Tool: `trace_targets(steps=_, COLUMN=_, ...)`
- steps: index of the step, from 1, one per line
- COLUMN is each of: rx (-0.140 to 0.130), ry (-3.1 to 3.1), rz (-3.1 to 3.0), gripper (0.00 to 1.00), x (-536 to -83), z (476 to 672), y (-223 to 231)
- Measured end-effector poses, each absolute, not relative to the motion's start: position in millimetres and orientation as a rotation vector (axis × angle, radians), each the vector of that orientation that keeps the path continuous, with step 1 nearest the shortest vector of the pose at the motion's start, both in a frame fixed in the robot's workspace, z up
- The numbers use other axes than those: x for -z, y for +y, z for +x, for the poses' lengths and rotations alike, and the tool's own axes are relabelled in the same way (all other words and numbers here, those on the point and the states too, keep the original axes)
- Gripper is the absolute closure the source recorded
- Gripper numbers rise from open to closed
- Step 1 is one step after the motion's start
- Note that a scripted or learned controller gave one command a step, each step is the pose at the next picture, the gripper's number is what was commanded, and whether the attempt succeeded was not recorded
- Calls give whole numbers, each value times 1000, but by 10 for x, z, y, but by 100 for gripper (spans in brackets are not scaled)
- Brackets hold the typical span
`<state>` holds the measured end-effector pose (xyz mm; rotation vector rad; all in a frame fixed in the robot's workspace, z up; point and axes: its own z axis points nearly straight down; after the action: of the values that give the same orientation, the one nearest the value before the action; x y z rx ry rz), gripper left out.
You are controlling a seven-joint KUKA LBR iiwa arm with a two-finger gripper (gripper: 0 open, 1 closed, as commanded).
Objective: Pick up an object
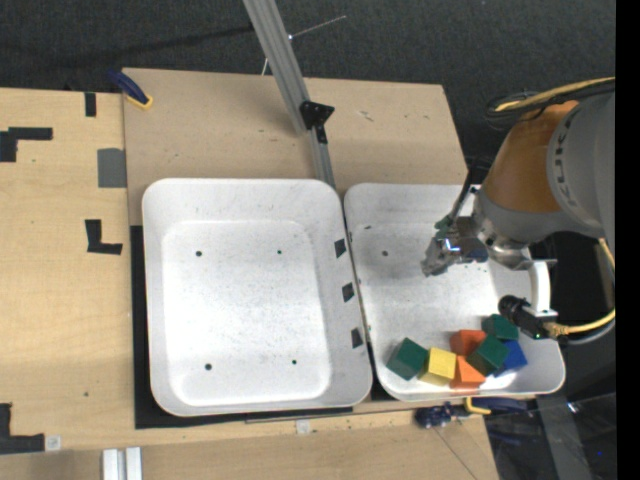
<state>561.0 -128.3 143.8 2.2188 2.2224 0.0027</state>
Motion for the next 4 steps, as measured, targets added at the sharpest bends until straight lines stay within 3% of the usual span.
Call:
trace_targets(steps=2, rx=-4, ry=2220, rz=2217, gripper=100, x=-2463, z=5738, y=-1263)
trace_targets(steps=4, rx=1, ry=2229, rz=2216, gripper=100, x=-2436, z=5826, y=-203)
